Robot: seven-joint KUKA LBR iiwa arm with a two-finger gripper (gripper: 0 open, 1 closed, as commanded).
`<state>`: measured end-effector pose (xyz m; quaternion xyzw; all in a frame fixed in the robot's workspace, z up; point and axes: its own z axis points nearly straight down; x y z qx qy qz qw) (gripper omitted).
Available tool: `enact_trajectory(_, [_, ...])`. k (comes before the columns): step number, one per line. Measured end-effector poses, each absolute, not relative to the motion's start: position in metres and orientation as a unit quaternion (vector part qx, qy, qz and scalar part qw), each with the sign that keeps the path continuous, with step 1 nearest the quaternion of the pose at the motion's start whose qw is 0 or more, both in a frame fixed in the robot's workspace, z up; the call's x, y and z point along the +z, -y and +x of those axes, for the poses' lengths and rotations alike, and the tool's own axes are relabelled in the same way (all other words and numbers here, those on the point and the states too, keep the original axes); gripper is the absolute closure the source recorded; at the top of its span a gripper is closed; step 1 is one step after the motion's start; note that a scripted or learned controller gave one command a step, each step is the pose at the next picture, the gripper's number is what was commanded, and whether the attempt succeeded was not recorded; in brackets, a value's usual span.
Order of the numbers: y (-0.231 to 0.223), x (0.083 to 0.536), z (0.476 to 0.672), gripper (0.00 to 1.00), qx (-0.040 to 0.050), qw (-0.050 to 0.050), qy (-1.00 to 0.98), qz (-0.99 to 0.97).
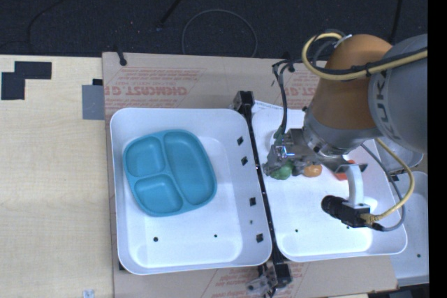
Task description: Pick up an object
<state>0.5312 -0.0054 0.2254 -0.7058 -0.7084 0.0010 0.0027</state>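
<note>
Green object lies just below the gripper; whether gripped, I cannot tell.

Right bin: small green object, rounded, at roughly 10 o'clock of the bin floor, near the divider wall. Just beside it toward 3 o'clock, a small orange object, rounded. Further toward 3 o'clock, a small red item, partly hidden; shape cannot be told.
</note>
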Motion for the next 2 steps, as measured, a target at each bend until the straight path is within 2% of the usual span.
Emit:
enact_trajectory(1, [-0.039, 0.228, 0.537, 1.0, 0.0007, 0.002, 0.709, -0.706])
enact_trajectory(2, [-0.098, 0.234, 0.531, 1.0, 0.0011, 0.002, 0.709, -0.705])
